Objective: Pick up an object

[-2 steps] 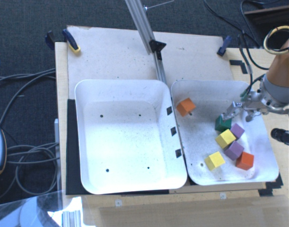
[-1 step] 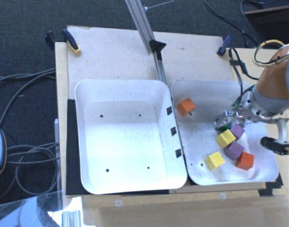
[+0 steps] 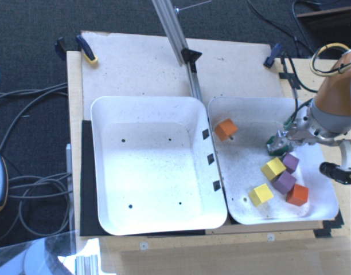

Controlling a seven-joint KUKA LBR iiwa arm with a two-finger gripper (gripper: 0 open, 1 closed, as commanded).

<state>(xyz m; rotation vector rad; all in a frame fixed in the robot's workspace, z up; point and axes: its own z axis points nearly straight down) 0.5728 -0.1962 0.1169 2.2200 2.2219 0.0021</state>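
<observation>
At the near edge of the right bin [image 3: 330,202], an orange-red cube [image 3: 297,195] is seen, with a yellow cube [image 3: 260,195] to its left on the speckled white floor. Just behind them a purple block [image 3: 284,182] touches the orange-red cube, and a second yellow cube [image 3: 273,168] and a smaller purple cube [image 3: 290,162] are packed against it in one tight cluster. All of these are matte, hard-edged blocks. The gripper [image 3: 277,146] is lowered just beyond the cluster, a greenish metal tip close above the second yellow cube; whether its fingers are spread or pressed together cannot be told, and nothing is seen between them. The grey arm with its orange band [image 3: 335,93] enters from the right. Farther back and well apart, a lone orange cube [image 3: 225,129] lies near the bin's left wall. The left bin [image 3: 104,153], smooth white plastic with rounded corners, lies beside it on the pale wooden table [image 3: 135,67].
</observation>
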